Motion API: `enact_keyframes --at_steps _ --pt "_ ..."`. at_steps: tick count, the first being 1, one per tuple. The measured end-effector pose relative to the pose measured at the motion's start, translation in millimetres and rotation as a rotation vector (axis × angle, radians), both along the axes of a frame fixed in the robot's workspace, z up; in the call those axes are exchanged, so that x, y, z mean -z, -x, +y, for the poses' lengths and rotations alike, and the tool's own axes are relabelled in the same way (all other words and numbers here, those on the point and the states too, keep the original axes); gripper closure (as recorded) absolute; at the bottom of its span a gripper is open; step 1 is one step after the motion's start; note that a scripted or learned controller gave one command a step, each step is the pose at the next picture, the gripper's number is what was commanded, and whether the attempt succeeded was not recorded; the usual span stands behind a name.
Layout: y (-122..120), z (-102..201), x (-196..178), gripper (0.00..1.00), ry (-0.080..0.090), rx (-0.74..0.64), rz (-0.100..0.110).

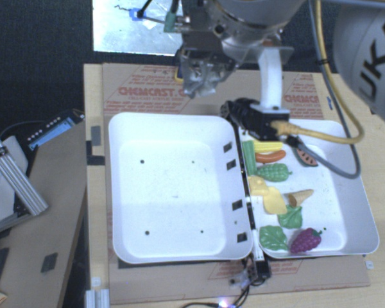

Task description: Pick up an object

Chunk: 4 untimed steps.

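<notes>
Your gripper (202,77) hangs over the bench (147,85) just past the left bin's (173,191) far rim (open or closed, you cannot tell), while the toys (273,172) lie in the right bin (346,204) along its left wall.

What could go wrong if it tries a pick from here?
The gripper hangs beyond the left bin, away from the toys; a straight drop would likely meet cardboard. In the right bin they crowd against the inner wall, grapes beside a green leaf, so a grab may nudge neighbours.
</notes>
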<state>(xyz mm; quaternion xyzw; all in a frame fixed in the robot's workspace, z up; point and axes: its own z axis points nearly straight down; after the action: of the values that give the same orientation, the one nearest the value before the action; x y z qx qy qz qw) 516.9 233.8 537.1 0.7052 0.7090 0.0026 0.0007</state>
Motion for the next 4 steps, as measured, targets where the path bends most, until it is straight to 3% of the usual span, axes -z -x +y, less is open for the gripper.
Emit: enact_keyframes --at_steps 1,2,3,4 --pt "20.0 -71.2 1.4 1.0 0.002 0.009 0.002" --pt "25.7 -183.5 1.3 1.0 0.004 0.016 0.001" --pt "31.0 -251.4 105.7 1.0 0.005 0.012 0.012" --pt "-18.8 -205.1 191.0 1.0 0.003 -0.002 0.009"
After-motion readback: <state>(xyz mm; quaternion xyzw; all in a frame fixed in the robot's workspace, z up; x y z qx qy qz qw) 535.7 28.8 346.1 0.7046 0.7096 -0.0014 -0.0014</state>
